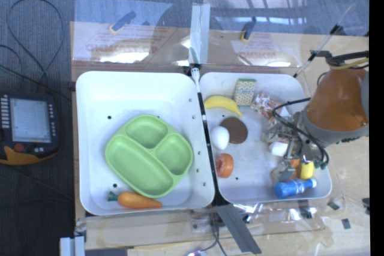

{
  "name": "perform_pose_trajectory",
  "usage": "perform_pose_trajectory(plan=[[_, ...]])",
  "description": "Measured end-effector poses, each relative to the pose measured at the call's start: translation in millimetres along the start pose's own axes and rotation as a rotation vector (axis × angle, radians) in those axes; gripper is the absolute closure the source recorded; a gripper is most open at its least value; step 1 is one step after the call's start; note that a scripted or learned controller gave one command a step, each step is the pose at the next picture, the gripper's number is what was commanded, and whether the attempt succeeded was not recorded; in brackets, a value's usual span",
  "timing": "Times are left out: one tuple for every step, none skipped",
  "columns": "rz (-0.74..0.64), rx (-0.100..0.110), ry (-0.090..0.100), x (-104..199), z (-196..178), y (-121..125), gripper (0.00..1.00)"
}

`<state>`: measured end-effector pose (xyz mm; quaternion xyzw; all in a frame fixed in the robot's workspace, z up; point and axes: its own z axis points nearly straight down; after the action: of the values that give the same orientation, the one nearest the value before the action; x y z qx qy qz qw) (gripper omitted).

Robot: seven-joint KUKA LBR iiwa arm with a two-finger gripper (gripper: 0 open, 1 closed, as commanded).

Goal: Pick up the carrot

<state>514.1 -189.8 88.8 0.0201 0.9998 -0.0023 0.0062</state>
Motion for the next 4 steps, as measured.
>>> perform_pose_trajectory(plan=[[0.102,-0.002,0.001,-0.1,-0.1,40.9,0.0],[0.153,-0.002,-0.002,27.7,-0.9,50.6,0.0],[0.151,-0.002,-0.006,25.2,-13.7,51.1,1.0],[-0.261,-0.006,0.005,12.5,-97.3,115.1,1.0]])
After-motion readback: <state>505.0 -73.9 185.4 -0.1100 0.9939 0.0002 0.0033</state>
